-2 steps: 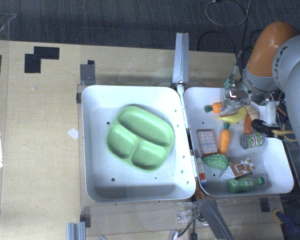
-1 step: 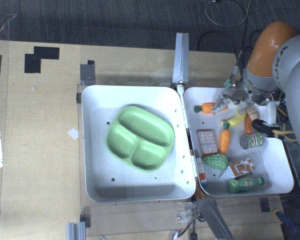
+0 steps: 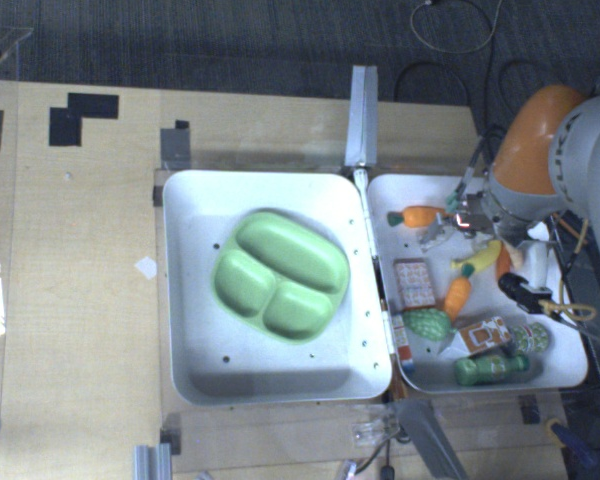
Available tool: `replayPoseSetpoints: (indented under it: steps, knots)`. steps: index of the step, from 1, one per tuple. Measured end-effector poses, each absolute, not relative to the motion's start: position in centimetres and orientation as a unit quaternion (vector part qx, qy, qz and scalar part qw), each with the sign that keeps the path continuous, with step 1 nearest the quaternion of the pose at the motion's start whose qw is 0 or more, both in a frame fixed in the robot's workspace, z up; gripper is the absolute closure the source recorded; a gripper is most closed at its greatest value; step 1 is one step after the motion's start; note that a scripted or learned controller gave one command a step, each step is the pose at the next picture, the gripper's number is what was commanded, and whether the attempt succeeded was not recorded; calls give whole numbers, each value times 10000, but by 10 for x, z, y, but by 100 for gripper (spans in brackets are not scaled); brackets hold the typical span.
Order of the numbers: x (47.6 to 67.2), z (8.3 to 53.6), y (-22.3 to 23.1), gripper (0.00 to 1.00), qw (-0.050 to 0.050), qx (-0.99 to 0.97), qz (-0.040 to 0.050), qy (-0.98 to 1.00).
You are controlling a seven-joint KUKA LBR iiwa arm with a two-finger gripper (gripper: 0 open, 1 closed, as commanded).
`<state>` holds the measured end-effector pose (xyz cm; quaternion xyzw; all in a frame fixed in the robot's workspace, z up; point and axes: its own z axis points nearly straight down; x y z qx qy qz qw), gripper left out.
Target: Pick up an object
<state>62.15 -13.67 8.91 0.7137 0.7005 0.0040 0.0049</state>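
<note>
**Arm low over the right bin**

The grey arm (image 3: 580, 158) reaches in from the right, its orange band (image 3: 540, 143) up near the bin's far corner. The hand (image 3: 465, 218) sits low at the far end of the right bin (image 3: 570, 368), just beside a small orange toy (image 3: 418, 216) with a green tip. From where I stand the hand is a dark clutter of metal with a red light on it, and I cannot tell whether it is apart or together, nor whether anything sits in it.

The rest of the things lie loose in that bin. A banana (image 3: 483, 258) rests just below the hand, with a carrot (image 3: 458, 296) a little nearer. Left of the carrot lies a small checked packet (image 3: 414, 282), and below that a knobbly green toy (image 3: 427, 323). Along the near wall lies a green bottle (image 3: 492, 369) on its side, and just above it a flat printed box (image 3: 485, 335) and what looks like a round green-lidded tin (image 3: 531, 339).

The left bin (image 3: 180, 298) holds a green three-part tray (image 3: 281, 275), lying flat near the middle. Both bins sit side by side on the pale wooden table (image 3: 70, 298).
</note>
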Motion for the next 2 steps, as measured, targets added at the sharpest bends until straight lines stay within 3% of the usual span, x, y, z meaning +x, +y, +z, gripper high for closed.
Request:
replayPoseSetpoints:
  steps: [1,2]
  knots:
    - [604,135,-163,0,40,5829,20,8126]
    - [576,254,-150,0,44,5687,23,8225]
